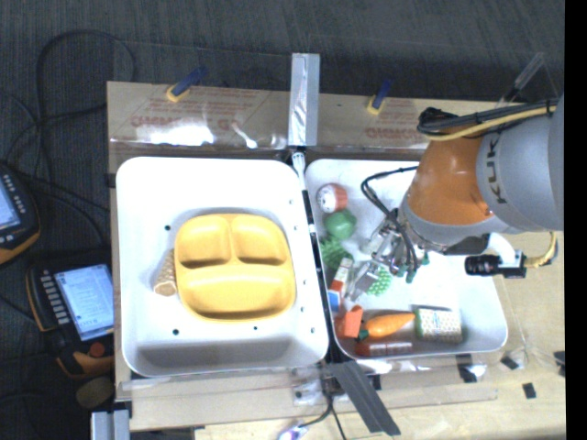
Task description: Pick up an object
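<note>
Camera view shows the pincer [369,270] low in the right bin [477,314], fingers apart over a green bumpy toy [380,283]. It should descend straight and close slowly, because a small bottle [340,276] and a carrot [389,323] lie just beside.

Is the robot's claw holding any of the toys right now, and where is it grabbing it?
It cannot be told. The gripper is down in the right bin over the green toy, but the view is too blurry to show anything between its tips.
</note>
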You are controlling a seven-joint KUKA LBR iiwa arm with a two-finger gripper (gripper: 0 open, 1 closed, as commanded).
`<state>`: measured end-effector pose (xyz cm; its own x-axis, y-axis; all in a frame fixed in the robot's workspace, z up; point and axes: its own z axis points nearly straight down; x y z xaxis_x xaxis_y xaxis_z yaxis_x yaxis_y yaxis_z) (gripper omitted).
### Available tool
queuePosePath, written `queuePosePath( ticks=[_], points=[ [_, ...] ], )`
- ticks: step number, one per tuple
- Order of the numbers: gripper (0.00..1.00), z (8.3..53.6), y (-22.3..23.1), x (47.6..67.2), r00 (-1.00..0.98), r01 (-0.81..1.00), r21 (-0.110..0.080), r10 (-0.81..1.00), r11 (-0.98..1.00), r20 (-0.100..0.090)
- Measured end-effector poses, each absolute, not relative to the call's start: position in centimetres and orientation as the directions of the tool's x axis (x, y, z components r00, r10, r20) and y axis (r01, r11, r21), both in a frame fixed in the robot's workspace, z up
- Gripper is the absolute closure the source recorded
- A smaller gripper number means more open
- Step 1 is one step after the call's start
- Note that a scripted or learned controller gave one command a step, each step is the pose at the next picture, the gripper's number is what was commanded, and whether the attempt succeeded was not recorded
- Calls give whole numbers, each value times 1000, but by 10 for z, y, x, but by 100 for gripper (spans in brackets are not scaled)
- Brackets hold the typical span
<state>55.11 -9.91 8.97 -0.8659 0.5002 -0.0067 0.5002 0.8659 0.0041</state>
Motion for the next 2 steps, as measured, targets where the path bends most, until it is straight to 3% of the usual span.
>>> queuePosePath(
  ticks=[1, 2],
  points=[
    [0, 91, -122, 514, -881, 472, 6, 472, 881, -17],
    [0, 91, -96, 516, -802, 597, 5, 597, 802, -18]
  ],
)
